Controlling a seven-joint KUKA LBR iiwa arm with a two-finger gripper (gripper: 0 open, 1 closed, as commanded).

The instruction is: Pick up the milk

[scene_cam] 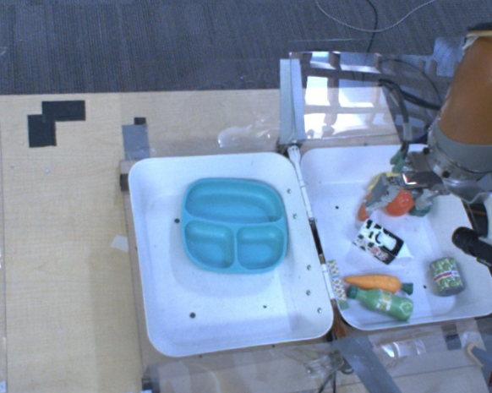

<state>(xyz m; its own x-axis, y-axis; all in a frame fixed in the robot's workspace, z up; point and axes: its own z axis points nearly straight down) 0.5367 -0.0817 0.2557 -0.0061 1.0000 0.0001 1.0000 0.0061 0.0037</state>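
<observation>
Bench (65, 273): pale wood, with black tape patches toward ten o'clock; its far left runs out of frame.
Left bin (167, 325): white and shallow, all four rims visible.
Blue plate (234, 224): a three-compartment tray lying flat in the middle of the left bin, a little toward twelve o'clock.
Right bin (333, 176): white, touching the left bin along a shared edge; its three o'clock side is partly covered by the arm.
Milk (378, 240): a small carton with black-and-white cow patches, lying tilted near the centre of the right bin, apart from the other items.
Carrot (373, 282): orange, lying flat at about six o'clock from the milk.
Green bottle (385, 305): on its side just below the carrot, close against it near the bin's front rim.
Red and grey items (397, 202): a small heap at one o'clock from the milk, too jumbled and partly hidden to identify.
Gripper (413, 180): low over that heap, at one o'clock from the milk; whether its jaws are apart or together cannot be told, as the wrist blocks them.
Green can (446, 276): lying at four o'clock from the milk, label unreadable.
Arm (476, 97): orange band and grey body, cut off by the right edge.
</observation>
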